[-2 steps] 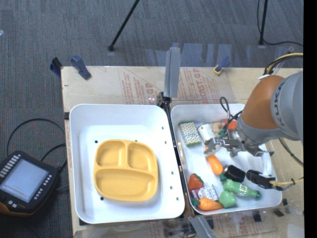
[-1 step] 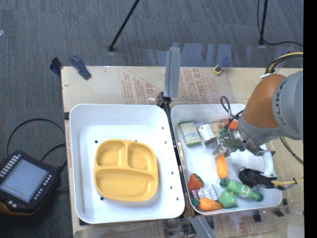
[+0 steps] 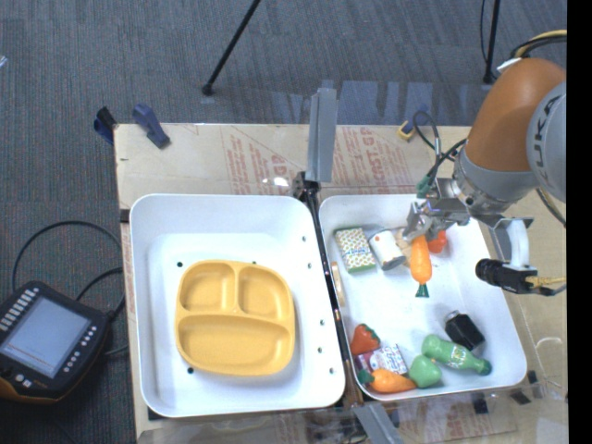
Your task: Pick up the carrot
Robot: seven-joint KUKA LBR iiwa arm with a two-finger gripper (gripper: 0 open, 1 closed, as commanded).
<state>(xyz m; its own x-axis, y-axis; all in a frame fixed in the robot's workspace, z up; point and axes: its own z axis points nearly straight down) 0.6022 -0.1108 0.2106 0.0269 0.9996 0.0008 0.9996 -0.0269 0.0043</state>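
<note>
An orange carrot (image 3: 420, 261) hangs upright in the right bin (image 3: 495, 276), its green stem end pointing down. The top of the carrot sits between the fingers of my gripper (image 3: 422, 231), which is shut on it. The gripper reaches in from the right, over the back half of that bin. A small red-orange item (image 3: 437, 241) lies just right of the carrot, partly hidden by the gripper.
Left of the carrot lie a green-patterned packet (image 3: 354, 248) and a white box (image 3: 387, 249). At the bin's front are a black object (image 3: 462, 329), a green bottle (image 3: 455, 355), a red vegetable (image 3: 363, 339) and another orange piece (image 3: 393, 383). The left bin (image 3: 157, 229) holds a yellow divided plate (image 3: 236, 316).
</note>
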